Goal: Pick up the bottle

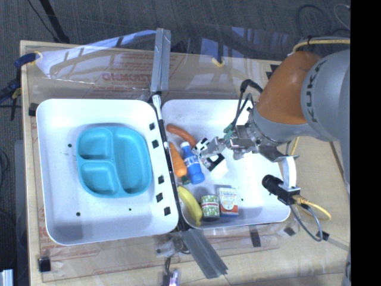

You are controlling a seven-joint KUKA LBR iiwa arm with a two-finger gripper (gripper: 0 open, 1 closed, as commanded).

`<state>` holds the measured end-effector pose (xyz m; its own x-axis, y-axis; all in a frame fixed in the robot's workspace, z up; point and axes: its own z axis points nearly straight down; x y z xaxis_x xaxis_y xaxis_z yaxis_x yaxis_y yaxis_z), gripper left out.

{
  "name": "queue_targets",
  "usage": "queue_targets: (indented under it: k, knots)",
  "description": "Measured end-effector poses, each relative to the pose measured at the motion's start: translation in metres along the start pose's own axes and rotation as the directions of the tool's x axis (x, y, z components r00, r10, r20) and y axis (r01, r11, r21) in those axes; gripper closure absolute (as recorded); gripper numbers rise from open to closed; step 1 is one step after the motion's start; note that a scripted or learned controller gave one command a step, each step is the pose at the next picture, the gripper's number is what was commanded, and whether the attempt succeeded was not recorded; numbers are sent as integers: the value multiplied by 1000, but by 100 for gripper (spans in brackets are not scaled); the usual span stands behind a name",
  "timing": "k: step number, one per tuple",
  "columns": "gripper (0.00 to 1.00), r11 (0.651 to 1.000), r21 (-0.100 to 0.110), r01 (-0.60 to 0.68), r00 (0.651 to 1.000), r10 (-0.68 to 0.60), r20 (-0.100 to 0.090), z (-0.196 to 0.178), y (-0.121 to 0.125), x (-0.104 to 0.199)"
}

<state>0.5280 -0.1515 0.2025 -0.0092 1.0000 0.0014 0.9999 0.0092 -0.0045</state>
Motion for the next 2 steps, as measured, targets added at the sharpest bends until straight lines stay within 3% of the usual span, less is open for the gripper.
queue_targets:
  k: [1, 2]
  knots:
    - [0, 984, -22, 176, 984, -176, 9, 87, 54, 8]
    - [0, 999, -35, 36, 999, -36, 13, 94, 56, 12]
